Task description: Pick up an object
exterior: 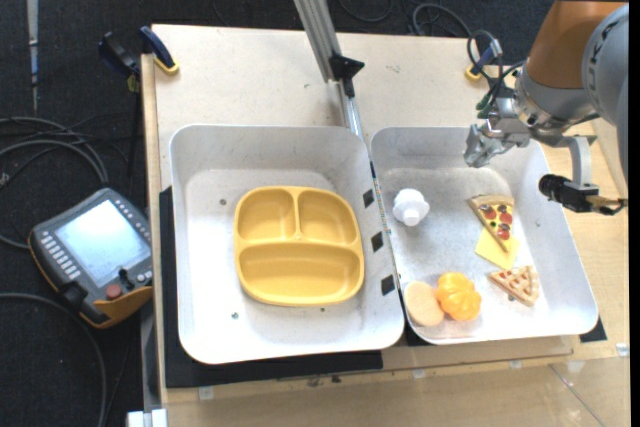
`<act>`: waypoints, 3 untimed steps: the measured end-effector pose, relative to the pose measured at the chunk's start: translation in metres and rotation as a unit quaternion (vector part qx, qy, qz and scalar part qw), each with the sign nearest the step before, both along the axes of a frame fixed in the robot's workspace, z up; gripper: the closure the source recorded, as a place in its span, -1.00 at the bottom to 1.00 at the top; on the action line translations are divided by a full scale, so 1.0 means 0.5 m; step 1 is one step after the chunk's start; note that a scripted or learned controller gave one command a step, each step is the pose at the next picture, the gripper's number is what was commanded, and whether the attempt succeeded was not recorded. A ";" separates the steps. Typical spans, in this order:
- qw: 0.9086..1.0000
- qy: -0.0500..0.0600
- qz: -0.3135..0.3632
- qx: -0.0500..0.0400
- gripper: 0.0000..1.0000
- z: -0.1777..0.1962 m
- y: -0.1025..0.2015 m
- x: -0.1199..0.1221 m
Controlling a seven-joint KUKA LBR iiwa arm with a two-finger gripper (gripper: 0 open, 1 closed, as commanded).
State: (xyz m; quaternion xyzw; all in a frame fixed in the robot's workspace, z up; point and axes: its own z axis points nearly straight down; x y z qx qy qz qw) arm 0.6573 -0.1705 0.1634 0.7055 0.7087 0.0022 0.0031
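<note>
Pincer [484, 147]: hanging over the far end of the right shallow white bin [570, 295]; pinching nothing; whether spread or pressed together, cannot tell.
Candidates: a toy pizza slice [494, 215] lying just in front of the pincer; a small white cup-like piece [410, 207] sitting nearer the divider; an orange pepper-shaped toy [458, 295], a pale round piece [424, 305] and a waffle wedge [514, 283] lying along the near edge.
Left bin: carrying a yellow divided plastic tray [298, 245].
Risk: the flat slice is likely giving little purchase, so a descent could be closing on bare bin floor.
</note>
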 end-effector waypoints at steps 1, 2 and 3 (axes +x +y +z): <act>1.000 0.000 0.000 0.000 1.00 0.090 -0.010 0.009; 1.000 0.001 -0.001 0.000 1.00 0.157 -0.009 0.011; 1.000 0.004 0.001 0.001 1.00 0.141 0.083 0.005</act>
